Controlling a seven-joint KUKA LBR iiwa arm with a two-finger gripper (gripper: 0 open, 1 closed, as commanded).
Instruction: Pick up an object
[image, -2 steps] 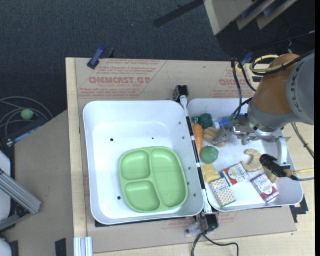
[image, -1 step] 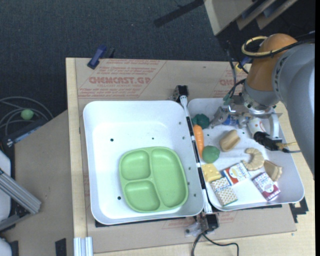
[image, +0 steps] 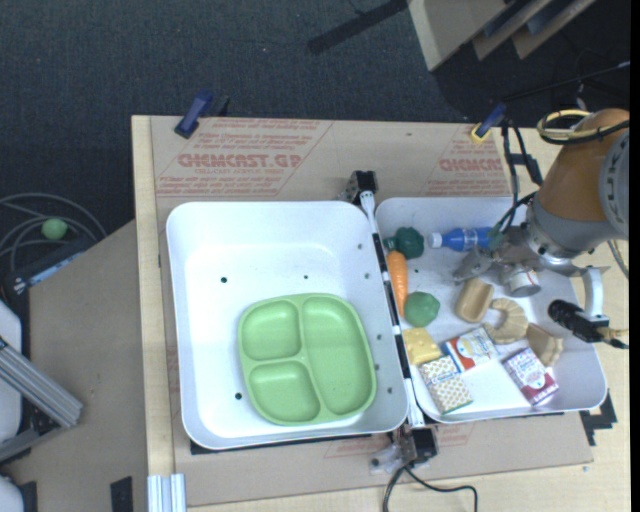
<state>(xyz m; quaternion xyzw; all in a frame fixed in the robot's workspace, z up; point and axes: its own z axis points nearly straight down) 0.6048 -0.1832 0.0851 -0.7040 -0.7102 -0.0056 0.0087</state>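
- The bench (image: 250, 150) is a pale board printed with red lettering, set over dark carpet, and it carries two shallow white bins side by side; every place below is given relative to the orange carrot (image: 398, 282) lying along the wall between them.
- Nearest the camera and to the carrot's right, the right bin (image: 585, 385) holds a checkered packet (image: 446, 384), a red-and-white carton (image: 470, 350) and a red wrapped packet (image: 530, 374), with a yellow wedge (image: 421, 346) just below the carrot.
- Across the wall to the carrot's left, the left bin (image: 200, 250) holds a green divided plate (image: 304, 357) and nothing else I can make out.
- Beside the carrot's lower end sits a green ball (image: 421, 307); further right are tan bread-like pieces (image: 507, 318).
- Beyond the carrot's upper tip lie a dark green round piece (image: 407, 240) and a blue-capped bottle (image: 458, 239).
- The claw (image: 497, 265) hangs low over the right bin, right of the carrot, between the bottle and the tan pieces; nothing shows between its fingers, and whether they are spread or closed I cannot tell.
- To do the pick well, I judge it should settle on one target, such as the tan piece just beneath, descend square over it, and close only once the fingers straddle it; the crowding means a neighbour could be nudged or caught.
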